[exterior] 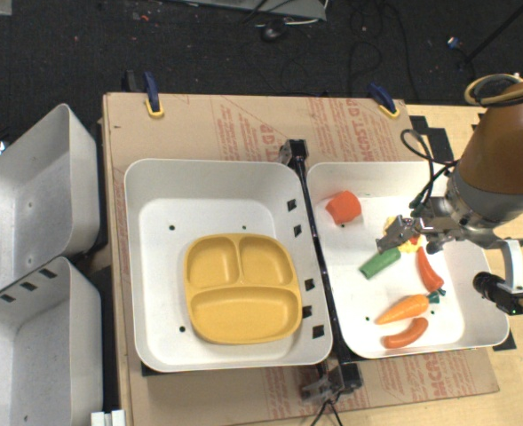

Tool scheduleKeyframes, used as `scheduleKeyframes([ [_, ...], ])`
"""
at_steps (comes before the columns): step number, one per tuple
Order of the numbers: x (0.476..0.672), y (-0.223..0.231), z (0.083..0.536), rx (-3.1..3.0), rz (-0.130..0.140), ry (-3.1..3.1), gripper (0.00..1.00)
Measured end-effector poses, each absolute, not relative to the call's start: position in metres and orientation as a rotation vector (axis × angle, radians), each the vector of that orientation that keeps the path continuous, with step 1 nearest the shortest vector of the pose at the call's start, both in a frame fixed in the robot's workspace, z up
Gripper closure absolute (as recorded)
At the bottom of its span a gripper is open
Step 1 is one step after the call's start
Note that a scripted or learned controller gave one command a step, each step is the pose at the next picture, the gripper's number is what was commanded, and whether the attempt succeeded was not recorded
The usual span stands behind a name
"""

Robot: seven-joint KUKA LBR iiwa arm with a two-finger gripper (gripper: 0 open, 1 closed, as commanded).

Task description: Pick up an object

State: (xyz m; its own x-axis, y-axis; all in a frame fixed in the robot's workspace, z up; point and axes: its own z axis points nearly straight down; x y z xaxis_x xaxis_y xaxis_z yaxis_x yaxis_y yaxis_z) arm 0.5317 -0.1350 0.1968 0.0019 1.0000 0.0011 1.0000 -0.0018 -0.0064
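Observation:
The right bin (368, 180) holds several toy foods. An orange-red round piece (343, 207) lies near its back left. A green stick-shaped piece (381, 262) lies in the middle, with a small yellow piece (409, 248) just right of it. A red chili (430, 273), an orange carrot (405, 308) and an orange-red sausage shape (406, 332) lie toward the front right. My gripper (398, 235) hangs low over the bin's middle, right above the upper end of the green piece and beside the yellow one. The arm's wrist (501, 162) comes in from the right.
The left bin (154, 193) holds a yellow divided plate (241, 288). A black divider (310, 238) runs between the two bins. Two tilted white bins (30, 229) stand off the bench at the far left. Cables trail by the arm's wrist.

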Motion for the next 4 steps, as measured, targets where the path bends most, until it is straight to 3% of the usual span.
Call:
scheduleKeyframes([
  [2, 0.537, -0.141, 0.092, -2.220, 0.004, -2.217, 0.00],
  [3, 0.538, -0.141, 0.106, -2.225, -0.001, -2.219, 1.00],
  [4, 0.538, -0.141, 0.169, -2.222, -0.004, -2.227, 1.00],
])
